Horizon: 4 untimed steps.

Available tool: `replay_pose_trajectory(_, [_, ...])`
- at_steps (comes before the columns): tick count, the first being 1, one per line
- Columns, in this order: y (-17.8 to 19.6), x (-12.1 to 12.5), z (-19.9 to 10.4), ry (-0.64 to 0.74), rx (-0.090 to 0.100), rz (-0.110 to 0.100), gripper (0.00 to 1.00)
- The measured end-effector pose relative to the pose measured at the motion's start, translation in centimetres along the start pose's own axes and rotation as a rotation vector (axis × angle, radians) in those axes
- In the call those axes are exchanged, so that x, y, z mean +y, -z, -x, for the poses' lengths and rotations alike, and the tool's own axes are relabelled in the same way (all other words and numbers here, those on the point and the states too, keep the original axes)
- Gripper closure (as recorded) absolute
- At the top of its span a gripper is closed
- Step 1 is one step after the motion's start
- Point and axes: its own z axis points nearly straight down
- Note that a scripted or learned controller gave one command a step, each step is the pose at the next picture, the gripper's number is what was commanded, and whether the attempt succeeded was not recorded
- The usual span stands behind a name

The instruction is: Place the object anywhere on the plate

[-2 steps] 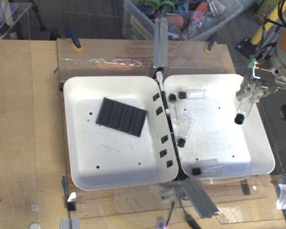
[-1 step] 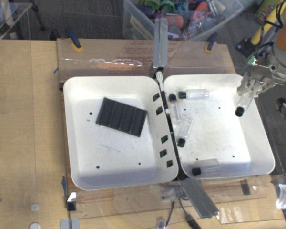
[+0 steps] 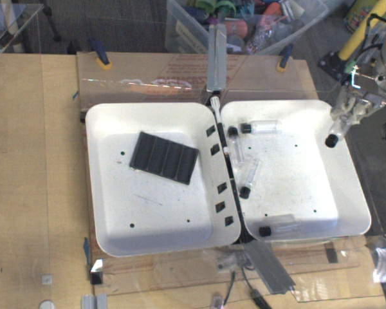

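Note:
A black ribbed rectangular plate (image 3: pixel 164 158) lies flat and slightly turned in the left bin (image 3: pixel 109 237). Several clear plastic vials with black caps lie in the right bin (image 3: pixel 347 205): one near the back (image 3: pixel 262 128), two by the divider (image 3: pixel 248 172), and one at the front edge (image 3: pixel 280 226). My gripper (image 3: pixel 342 118) hangs over the right bin's far right corner, well away from the plate. A small dark round piece (image 3: pixel 331 140) shows just below it; whether it is a held vial's cap is unclear.
A grey metal bar (image 3: pixel 216 56) runs back from the divider between the bins. A clear tub of colourful toys (image 3: pixel 244 8) stands behind the bench. Clamps hold a cardboard sheet (image 3: pixel 148 76) behind the bins.

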Motion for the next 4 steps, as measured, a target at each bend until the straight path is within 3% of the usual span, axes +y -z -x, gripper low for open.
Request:
replay_pose_trajectory(1, [0.0,0.0,0.0,0.0,0.0,-0.001,0.0])
replay_pose_trajectory(2, [1.0,0.0,-0.2,0.004,-0.002,0.002,1.0])
replay_pose_trajectory(3, [1.0,0.0,-0.2,0.004,-0.001,0.001,0.0])
replay_pose_trajectory(4, [2.0,0.1,-0.3,0.008,-0.003,0.003,1.0])
